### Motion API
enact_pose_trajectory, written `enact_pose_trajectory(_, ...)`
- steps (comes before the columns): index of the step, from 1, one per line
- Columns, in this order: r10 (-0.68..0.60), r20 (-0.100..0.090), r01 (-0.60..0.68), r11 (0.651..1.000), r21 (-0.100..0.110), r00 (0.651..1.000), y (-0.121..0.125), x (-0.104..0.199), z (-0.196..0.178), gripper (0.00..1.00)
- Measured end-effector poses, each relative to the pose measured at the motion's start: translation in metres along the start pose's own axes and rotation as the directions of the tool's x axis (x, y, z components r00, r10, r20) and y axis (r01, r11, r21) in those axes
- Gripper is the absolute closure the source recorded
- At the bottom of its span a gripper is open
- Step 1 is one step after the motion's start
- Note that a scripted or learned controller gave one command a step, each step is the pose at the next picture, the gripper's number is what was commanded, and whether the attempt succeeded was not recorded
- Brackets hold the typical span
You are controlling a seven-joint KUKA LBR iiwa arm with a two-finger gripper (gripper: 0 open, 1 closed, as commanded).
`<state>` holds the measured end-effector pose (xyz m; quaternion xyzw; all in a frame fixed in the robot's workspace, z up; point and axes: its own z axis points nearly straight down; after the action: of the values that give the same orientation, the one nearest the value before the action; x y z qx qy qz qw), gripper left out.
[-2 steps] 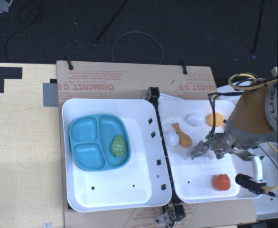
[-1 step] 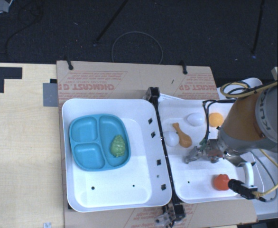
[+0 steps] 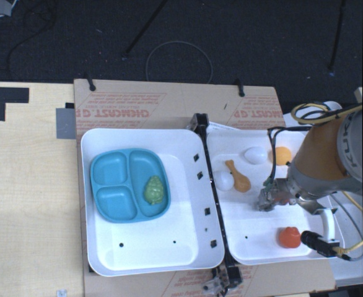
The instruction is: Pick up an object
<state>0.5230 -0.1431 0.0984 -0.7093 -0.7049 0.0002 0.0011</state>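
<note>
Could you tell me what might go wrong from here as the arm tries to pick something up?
The gripper sits over bare floor of the right bin, between the wooden spoon and the red object, so closing here would probably catch nothing. The spoon lies beside a white ball; reaching for either could knock the other away. The red object lies near the bin's front wall, which may crowd a grasp.

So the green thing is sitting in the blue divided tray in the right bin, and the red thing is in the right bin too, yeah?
Not quite. The camera view shows the blue divided tray, with the green thing in it, in the left bin. The red thing is indeed in the right bin.
</note>
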Motion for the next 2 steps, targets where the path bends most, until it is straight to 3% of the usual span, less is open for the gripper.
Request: enact_pose_trajectory(2,-0.007,0.002,0.007,1.000,-0.003,1.000,0.000,-0.009,-0.100,1.00)
